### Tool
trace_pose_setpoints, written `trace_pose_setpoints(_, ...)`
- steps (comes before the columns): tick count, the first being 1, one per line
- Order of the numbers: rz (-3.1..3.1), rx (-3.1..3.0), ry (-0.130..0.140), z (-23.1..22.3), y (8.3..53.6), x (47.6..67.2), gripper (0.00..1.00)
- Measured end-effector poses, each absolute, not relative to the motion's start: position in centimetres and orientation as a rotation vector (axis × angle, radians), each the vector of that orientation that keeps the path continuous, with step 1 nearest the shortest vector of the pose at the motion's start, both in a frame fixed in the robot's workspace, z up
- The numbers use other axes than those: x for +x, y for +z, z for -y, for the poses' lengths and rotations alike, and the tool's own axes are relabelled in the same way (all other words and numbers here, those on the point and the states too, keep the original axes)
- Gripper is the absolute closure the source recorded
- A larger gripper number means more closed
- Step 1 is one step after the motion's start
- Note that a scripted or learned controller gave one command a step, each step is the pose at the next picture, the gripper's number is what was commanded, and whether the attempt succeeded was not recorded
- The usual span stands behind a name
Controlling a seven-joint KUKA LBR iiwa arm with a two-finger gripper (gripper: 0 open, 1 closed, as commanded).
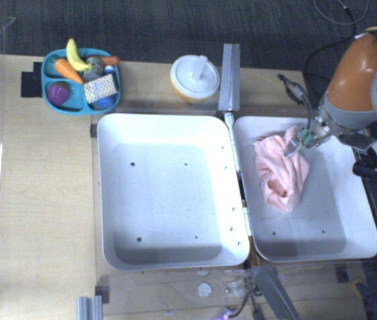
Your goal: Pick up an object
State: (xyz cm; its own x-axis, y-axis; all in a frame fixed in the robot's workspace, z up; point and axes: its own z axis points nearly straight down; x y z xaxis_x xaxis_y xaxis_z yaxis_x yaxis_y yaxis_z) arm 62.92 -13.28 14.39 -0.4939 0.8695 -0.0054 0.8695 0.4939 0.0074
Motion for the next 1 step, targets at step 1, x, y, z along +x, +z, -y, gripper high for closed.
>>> trace_pose_setpoints(1,-2.774,1.444,0.009,8.21,21.63,62.76,1.0)
